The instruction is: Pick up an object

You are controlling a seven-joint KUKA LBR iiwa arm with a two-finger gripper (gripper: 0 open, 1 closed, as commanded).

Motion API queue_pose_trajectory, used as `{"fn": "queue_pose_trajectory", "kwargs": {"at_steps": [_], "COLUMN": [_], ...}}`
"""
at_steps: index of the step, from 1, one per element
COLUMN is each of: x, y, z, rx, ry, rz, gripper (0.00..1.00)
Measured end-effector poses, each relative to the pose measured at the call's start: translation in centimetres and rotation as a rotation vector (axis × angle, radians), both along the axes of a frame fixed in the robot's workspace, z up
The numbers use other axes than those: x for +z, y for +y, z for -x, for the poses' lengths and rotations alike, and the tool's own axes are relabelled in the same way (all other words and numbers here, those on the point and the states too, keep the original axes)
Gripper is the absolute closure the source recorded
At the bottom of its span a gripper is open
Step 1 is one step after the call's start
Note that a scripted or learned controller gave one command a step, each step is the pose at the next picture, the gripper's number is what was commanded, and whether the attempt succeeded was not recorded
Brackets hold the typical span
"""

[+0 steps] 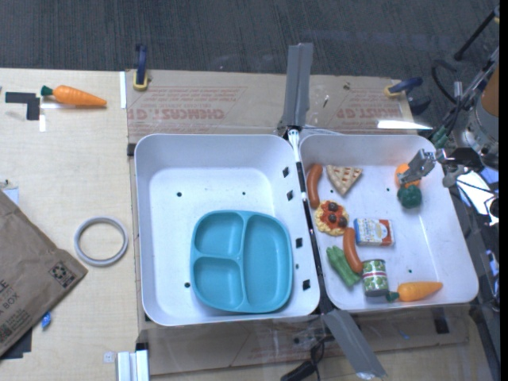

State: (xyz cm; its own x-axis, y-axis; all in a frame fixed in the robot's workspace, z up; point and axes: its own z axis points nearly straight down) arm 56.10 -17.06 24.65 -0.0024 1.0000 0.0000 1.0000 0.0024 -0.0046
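The right bin (444,236) holds several toy foods: a pizza slice (344,178), a red sausage (315,183), a small round pizza (331,217), a white carton (373,231), a green can (374,276), a carrot (417,290) and a green pod (341,267). An orange-and-green toy (409,193) lies near the bin's right wall. My gripper (438,168) hovers at that wall, just right of and above this toy. It is open, and nothing sits between its fingers (422,164).
The left bin (159,181) holds a blue divided plate (242,260). On the bench to the left lie another carrot (75,96), a tape ring (101,239) and a cardboard box (28,280). A grey divider post (298,86) stands behind the bins.
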Motion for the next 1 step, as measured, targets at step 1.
{"fn": "queue_pose_trajectory", "kwargs": {"at_steps": [1], "x": [-13.66], "y": [-0.02], "z": [-4.95], "rx": [0.144], "ry": [-0.002], "rz": [-0.001], "gripper": [0.0]}}
